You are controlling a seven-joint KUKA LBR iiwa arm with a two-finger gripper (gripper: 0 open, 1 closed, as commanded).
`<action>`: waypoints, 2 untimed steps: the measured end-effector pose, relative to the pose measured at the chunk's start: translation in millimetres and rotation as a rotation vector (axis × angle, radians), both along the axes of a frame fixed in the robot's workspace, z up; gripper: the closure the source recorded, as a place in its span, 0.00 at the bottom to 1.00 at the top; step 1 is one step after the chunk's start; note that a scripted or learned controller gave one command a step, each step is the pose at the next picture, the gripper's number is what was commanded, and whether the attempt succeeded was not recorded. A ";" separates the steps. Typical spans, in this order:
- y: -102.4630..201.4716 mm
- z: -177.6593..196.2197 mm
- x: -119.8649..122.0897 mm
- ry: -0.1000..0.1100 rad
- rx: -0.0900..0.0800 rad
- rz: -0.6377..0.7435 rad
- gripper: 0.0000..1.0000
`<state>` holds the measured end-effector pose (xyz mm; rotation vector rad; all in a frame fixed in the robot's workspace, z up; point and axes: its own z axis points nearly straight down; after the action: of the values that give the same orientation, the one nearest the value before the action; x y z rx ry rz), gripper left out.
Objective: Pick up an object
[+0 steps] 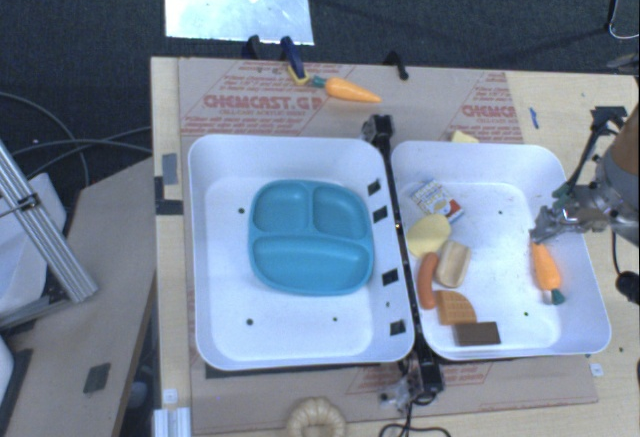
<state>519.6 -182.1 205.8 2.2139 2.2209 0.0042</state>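
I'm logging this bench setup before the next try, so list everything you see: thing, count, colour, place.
Bins: 2, white, side by side on the bench, left bin, right bin.
Divided plate: 1, blue, middle of the left bin.
Carrot in bin: 1, orange with green tip, right side of the right bin.
Carrot on bench: 1, orange, behind the left bin.
Small packet: 1, white with red and blue, upper left of the right bin.
Yellow piece: 1, pale yellow, below the packet.
Sausage: 1, orange-red, left edge of the right bin.
Bread roll: 1, tan, beside the sausage.
Toast slice: 1, orange-brown, below the roll.
Brown block: 1, dark brown, front of the right bin.
Ring: 1, beige, front bench edge.
Gripper: 1, grey metal, just above the bin carrot.
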 end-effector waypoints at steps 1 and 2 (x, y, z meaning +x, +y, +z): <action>-0.3 19.8 1.3 0.002 0.001 0.001 1.00; 47.2 11.0 21.4 0.003 0.003 0.006 1.00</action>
<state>541.0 -134.9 216.9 2.2104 2.2312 0.0043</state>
